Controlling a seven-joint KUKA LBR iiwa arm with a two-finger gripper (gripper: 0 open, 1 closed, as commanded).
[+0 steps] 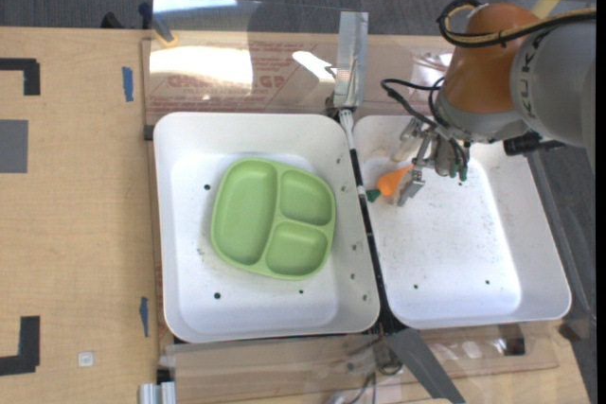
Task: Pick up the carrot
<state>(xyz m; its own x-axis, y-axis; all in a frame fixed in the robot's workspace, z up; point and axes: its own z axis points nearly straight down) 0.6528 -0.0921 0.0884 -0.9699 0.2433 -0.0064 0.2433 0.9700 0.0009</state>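
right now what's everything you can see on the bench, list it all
carrot: one, orange with a green end, right bin, near its left wall
plate: one, light green, three compartments, middle of the left bin
left bin: one, white, shallow
right bin: one, white, shallow, beside the left one
clear panel: one, see-through, behind the left bin
bench: one, tan
arm: one, grey with an orange band, reaching in from the right
fingers: at the carrot's right end
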